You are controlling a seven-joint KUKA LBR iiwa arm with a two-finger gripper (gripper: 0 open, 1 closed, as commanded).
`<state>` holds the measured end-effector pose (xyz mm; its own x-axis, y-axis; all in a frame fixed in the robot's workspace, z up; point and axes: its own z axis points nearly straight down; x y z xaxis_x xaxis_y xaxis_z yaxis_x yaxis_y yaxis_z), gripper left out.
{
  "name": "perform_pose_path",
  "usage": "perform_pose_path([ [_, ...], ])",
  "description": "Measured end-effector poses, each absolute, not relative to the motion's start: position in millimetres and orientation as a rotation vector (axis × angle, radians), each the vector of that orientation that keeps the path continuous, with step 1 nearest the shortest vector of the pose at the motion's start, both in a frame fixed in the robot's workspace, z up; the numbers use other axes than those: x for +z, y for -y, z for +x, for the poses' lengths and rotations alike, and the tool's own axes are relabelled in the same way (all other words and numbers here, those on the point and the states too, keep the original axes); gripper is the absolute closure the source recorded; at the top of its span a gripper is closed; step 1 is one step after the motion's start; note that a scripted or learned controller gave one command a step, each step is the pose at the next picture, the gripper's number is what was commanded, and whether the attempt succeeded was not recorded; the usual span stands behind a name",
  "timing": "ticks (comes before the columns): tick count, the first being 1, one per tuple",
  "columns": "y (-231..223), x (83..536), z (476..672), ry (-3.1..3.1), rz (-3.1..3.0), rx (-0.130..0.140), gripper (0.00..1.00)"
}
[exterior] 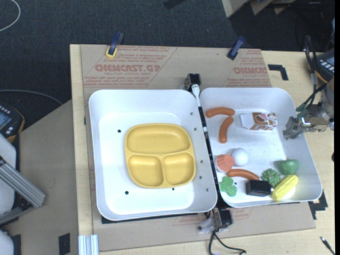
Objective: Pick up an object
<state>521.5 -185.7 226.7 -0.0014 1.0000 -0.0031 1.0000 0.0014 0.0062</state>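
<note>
So the bench has two shallow white plastic bins side by side on a tan board. The left bin point(101, 142) just has a yellow three-compartment plastic food tray point(159, 154) sitting flat in the middle of it.

All the pickable stuff is in the right bin point(255, 94). Going round it like a clock face: at about 11 there's an orange toy sausage point(220, 111) lying sideways, with a second orange sausage point(225, 129) just under it, angled down. At roughly 1 sits a small white and brown packet point(259, 120). Near 8 a pink round slice point(224, 162) touches a small white ball point(240, 156), and a third orange sausage point(243, 173) lies just below them. At 7 there's a green leafy toy piece point(228, 185), next to a black rectangular block point(258, 187). Down around 5 it's a cluster: green broccoli-looking piece point(271, 176), a darker green rounded veg point(288, 167), and a yellow corn cob point(285, 187), all bunched together.

The grey gripper point(294, 129) is at the right bin's 3 o'clock edge, right by the wall, well apart from the cluster. Nothing looks to be in it, and honestly I can't tell whether the claw is apart or together from here.
</note>
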Motion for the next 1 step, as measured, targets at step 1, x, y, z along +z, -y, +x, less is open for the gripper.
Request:
perform_pose_path([
  [1,139.7,236.6,543.5,-2.225,2.212,0.005,1.0],
])
